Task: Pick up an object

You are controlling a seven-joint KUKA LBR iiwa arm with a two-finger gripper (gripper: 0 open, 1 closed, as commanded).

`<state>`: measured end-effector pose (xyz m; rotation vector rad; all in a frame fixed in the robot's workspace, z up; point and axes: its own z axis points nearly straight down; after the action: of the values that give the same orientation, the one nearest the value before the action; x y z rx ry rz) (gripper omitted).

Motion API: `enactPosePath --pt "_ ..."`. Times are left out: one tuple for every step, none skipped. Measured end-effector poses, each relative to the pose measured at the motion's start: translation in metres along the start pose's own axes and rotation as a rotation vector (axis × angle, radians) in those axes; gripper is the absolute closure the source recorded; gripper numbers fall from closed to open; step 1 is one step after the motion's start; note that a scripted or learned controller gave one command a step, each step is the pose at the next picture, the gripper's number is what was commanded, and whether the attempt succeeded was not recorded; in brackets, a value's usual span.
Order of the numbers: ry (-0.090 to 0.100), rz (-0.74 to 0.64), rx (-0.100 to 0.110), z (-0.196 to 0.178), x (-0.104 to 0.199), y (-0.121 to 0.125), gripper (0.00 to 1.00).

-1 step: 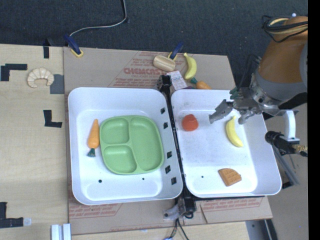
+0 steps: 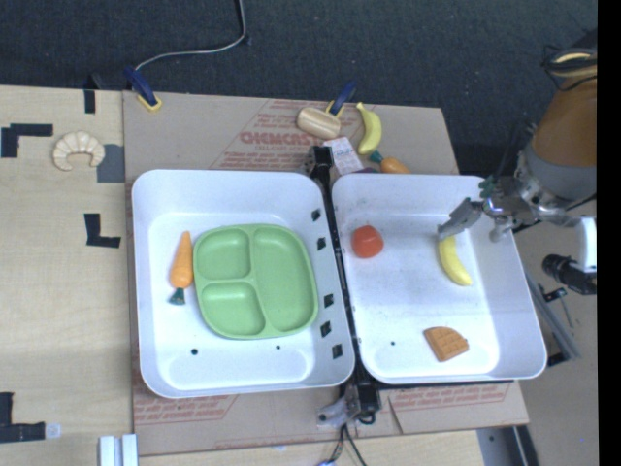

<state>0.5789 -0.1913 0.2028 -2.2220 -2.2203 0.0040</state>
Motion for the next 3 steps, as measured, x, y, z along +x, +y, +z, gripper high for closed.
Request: enactPosePath --pt "0.001 -0.001 0.0 0.108 -0.017 0.022 0.0" --pt "0.002 -0.002 0.0 0.098 -0.016 0.023 1.0" --pt "0.002 -0.003 -0.005 0.117 0.048 0.045 1.0"
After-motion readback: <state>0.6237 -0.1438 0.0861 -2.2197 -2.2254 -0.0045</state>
